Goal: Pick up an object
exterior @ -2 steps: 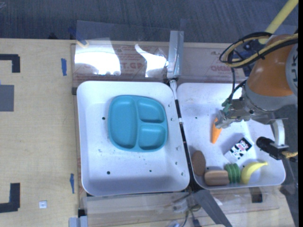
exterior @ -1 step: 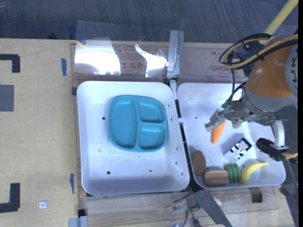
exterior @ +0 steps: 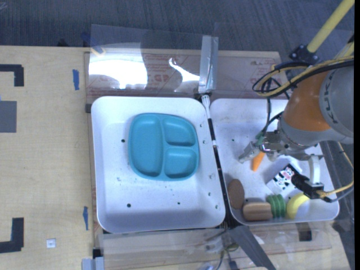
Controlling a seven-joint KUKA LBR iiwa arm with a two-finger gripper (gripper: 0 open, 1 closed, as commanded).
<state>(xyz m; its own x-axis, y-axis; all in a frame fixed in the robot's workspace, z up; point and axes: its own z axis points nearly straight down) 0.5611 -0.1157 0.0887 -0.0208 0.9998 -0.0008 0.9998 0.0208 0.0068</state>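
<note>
1. The gripper (exterior: 254, 151) sits in the middle of the right bin (exterior: 236, 114), right of frame centre. Its fingers look parted — a small orange piece (exterior: 257, 161) lies just below them, and I cannot tell whether it is gripped.
2. Along the lower edge of that bin lie a brown oval (exterior: 235, 191), a tan block (exterior: 257, 210), a green ridged piece (exterior: 276, 205) and a yellow piece (exterior: 297, 205) — close together.
3. A blue divided plate (exterior: 164, 145) lies in the left bin (exterior: 107, 167).

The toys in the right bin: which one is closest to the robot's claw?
The small orange piece, right beside the gripper. The brown, green and yellow toys lie lower, along the front.
</note>
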